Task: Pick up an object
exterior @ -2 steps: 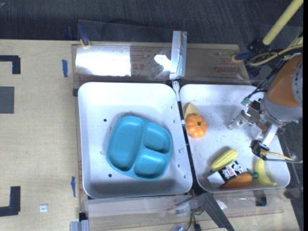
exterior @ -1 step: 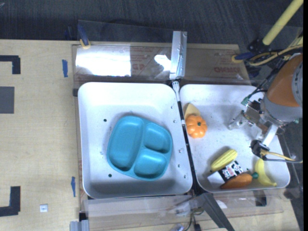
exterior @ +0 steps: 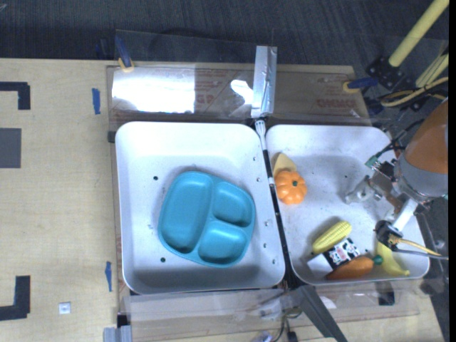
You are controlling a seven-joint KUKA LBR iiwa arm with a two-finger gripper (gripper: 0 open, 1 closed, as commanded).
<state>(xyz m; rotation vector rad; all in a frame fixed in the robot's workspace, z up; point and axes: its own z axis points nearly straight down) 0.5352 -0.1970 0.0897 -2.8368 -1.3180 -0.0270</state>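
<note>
Two shallow white bins are set side by side on the wooden worktop (exterior: 50, 212). In the left bin (exterior: 135, 148) a blue divided plate (exterior: 205, 217) is seen lying flat, with three compartments. In the right bin (exterior: 328, 152) an orange toy pumpkin (exterior: 291, 188) is placed near the wall shared by the two bins, touching a yellow wedge-shaped piece (exterior: 283, 163) just behind it. Toward the front of that bin a yellow corn cob (exterior: 331, 236) is seen lying beside a small black-and-white item (exterior: 344, 252), with an orange carrot (exterior: 351, 267) at the front wall and a yellow banana-like piece (exterior: 391, 260) beside it at the right corner. The arm is seen at the right edge, and the hand (exterior: 370, 188) is held low over the bare right-hand part of the right bin, apart from every object. Nothing is gripped by it; how far it is open cannot be told.
</note>
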